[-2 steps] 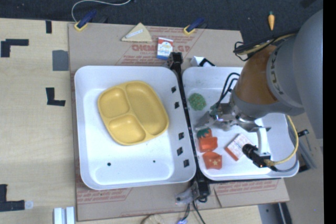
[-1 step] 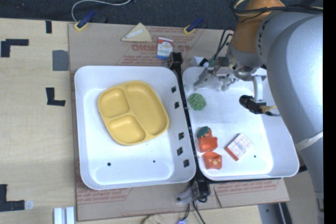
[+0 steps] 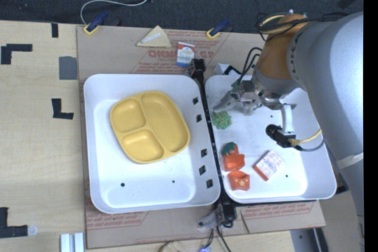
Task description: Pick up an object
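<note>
left bin (image 3: pixel 97 127): yellow divided plate (image 3: pixel 149 126). right bin (image 3: pixel 307 183): green leafy item (image 3: pixel 222 120), two red items (image 3: pixel 236 171), small carton (image 3: pixel 269 165). gripper (image 3: pixel 227 104) just above the green item, finger state unclear, cannot tell.

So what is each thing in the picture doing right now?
Yellow three-part plastic plate: flat, in the left white bin.
Green leafy toy: lying in the right white bin, just below the gripper.
Two red toy pieces: lying side by side.
Small red-and-white box: lying flat, tilted.
</note>
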Robot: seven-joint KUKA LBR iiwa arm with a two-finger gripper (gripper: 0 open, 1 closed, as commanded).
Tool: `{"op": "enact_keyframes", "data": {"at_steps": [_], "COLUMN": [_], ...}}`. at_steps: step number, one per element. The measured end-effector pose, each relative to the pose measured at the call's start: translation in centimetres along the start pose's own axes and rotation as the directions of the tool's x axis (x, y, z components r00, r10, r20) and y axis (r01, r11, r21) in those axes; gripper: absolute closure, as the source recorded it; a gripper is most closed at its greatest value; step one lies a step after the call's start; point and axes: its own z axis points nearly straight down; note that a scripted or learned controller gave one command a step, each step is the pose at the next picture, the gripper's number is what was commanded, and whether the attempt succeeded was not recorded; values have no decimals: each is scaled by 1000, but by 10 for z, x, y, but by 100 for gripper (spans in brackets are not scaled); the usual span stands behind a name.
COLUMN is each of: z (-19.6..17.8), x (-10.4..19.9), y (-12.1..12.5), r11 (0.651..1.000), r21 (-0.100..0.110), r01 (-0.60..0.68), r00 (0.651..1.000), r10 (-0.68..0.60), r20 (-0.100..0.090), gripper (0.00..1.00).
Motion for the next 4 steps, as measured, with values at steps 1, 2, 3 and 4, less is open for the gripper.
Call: {"op": "enact_keyframes", "data": {"at_steps": [1, 2, 3, 4], "z": [8, 7, 6, 6], "x": [5, 5, 5, 3], "y": [33, -10, -13, -13], "r11": [1000, 1000, 1000, 1000], "r21": [21, 21, 17, 19], "r01": [3, 3, 4, 4], "r00": [1000, 1000, 1000, 1000], "r10": [-3, -3, -4, -4], "r20": [-3, -4, -3, -4], "gripper": [0, 0, 0, 0]}}
